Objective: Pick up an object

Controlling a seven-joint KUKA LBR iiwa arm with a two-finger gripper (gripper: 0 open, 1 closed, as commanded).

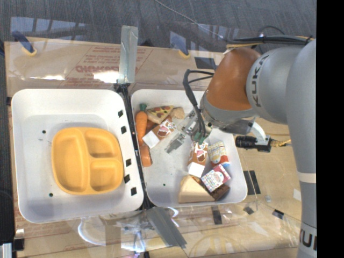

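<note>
The right bin (161,190) holds a heap of toy food. An orange carrot (141,127) lies along its left wall, with a reddish sausage (145,156) below it. A pizza slice (160,113) sits at the top, and a small white carton (151,139) lies beside the carrot. My gripper (181,136) hangs low over the middle of this bin, just right of the white carton and left of two small bottles (200,153). A tan cheese wedge (191,190) and a pink carton (216,178) lie near the front right corner. Nothing is visibly held.
The left bin (32,104) holds a yellow divided tray (87,159). A raised divider (129,138) separates the two bins. The arm's orange band and grey body (236,87) loom over the right bin's back right corner, with cables trailing to the right.
</note>
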